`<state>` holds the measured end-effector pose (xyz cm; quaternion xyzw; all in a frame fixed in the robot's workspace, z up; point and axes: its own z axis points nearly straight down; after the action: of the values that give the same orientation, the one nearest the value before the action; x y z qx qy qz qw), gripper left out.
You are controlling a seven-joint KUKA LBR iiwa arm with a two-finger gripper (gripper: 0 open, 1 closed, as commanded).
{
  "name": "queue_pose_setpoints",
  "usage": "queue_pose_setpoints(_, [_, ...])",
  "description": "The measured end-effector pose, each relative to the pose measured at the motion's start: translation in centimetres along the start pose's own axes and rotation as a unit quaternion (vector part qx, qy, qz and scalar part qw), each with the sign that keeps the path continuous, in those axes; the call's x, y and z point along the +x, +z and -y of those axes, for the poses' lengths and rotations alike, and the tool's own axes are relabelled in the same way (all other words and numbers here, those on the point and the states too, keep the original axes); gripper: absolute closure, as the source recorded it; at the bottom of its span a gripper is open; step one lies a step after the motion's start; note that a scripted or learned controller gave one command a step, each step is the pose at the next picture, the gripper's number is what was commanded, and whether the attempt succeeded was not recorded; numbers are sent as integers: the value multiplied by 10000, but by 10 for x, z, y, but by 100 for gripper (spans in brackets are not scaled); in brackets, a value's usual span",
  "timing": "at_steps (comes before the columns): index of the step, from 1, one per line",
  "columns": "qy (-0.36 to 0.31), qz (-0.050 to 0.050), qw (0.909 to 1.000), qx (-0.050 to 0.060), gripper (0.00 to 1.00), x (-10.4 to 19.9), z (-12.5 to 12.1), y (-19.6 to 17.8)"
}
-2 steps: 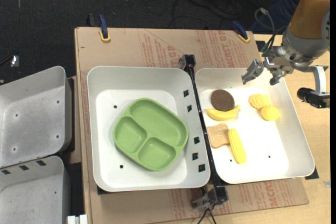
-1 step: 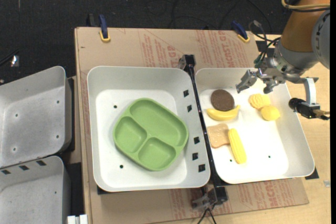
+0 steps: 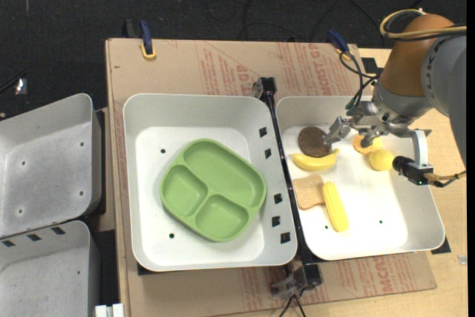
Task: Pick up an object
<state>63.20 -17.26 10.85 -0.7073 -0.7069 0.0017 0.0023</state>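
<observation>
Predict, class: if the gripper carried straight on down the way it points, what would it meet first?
Probably the brown round patty, just below-left of the gripper, with the banana beside it; depth is unclear.

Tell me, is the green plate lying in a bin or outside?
Inside: the green plate lies flat in the left bin, with white walls on every side.

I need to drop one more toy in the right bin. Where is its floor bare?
Bare: the right bin's near-right floor, beyond the corn cob. Crowded: the far-left part, with banana, brown disc, bread slice and end effector.
</observation>
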Motion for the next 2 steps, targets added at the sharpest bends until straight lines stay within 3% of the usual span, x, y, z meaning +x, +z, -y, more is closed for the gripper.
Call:
queue_pose_setpoints(1, [-3,10,10000,-38,100,0,-2,-15])
queue_pose_setpoints(2, [-15,10,10000,-56,100,5,-2,-78])
